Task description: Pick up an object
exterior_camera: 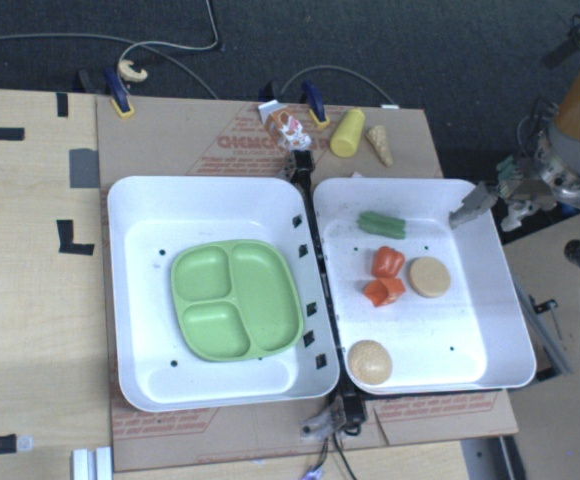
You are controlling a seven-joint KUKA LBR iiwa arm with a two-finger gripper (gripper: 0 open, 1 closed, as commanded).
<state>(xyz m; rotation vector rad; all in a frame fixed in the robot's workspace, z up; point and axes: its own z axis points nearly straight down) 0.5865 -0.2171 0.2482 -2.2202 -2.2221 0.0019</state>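
Starting far left of the claw: green divided plate [236, 299] in left bin [130, 268]. Nearer, in right bin [490, 358]: bun [370, 361], two red pieces [385, 275], green vegetable [382, 224], tan disc [430, 277]. Claw [470, 206] sits at that bin's upper right rim, grasping nothing; opening can't be told. Pick not started, everything left.

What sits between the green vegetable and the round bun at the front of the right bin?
In the camera view, two red pieces lie between the green vegetable and the bun.
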